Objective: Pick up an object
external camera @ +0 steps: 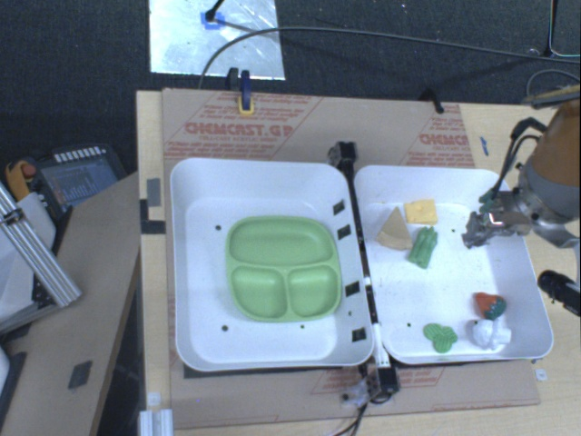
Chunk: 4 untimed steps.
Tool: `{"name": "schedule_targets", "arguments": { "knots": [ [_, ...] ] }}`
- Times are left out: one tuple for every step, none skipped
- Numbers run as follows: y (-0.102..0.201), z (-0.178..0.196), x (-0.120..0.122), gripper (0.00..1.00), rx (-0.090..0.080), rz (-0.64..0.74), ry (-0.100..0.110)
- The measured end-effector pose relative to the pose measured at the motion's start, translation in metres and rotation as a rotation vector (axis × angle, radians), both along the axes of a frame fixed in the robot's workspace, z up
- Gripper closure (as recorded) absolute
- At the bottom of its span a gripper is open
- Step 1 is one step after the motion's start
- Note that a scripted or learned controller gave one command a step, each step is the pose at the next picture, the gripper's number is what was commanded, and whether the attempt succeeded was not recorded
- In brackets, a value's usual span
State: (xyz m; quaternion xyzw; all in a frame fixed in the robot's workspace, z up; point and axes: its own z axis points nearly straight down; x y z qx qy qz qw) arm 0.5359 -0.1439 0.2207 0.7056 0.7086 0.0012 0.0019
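Your claw hangs over the right-hand bin, near its right wall, low above bare white floor; whether it is apart or together you cannot tell from this slant, and nothing is visibly caught in it. Just to its left lie the nearest candidates: a green ridged piece, a tan wedge touching or all but touching it, and a yellow square just behind them. Nearer you in the same bin sit a red-and-green item, a white lump just beside it, and a green leafy piece a little apart. The left bin holds a green divided tray. You look to be in the approach step, with no object picked. The next move calls for choosing one target, centring over it, and descending squarely; the leafy piece stands freest of neighbours.
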Motion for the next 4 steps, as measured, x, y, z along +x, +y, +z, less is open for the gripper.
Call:
{"name": "schedule_targets", "arguments": {
  "knots": [
    [0.060, 0.002, 0.022, 1.00, 0.003, 0.007, 0.001],
    [0.118, 0.010, 0.032, 1.00, 0.003, 0.006, 0.002],
    [0.167, 0.000, 0.043, 1.00, 0.002, 0.005, 0.002],
    [0.213, 0.001, 0.066, 1.00, 0.003, 0.005, 0.001]
  ]
}}
